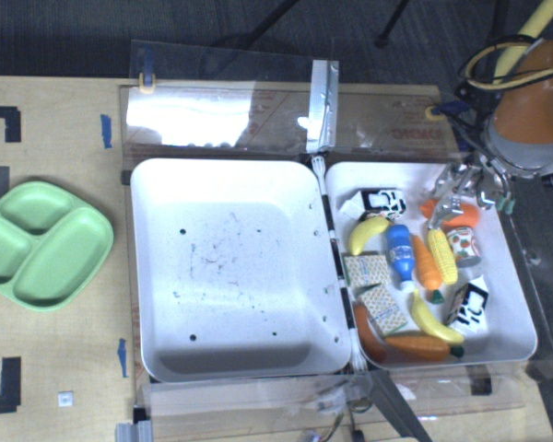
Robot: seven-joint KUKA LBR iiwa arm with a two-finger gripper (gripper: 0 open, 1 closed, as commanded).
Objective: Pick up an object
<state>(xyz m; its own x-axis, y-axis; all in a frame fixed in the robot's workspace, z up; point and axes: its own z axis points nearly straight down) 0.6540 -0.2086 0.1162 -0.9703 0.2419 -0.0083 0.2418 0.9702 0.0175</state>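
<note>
End effector (463, 191) poised over right bin (521, 288) toys, finger state unclear, seemingly pre-grasp; next, lowering onto orange piece (453, 215).

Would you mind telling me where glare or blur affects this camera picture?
In the camera view, bright glare washes out the clear panel behind the left bin; the gripper over the right bin looks soft and hard to read; the banana and blue bottle stay fairly sharp, with only soft shadows.
</note>
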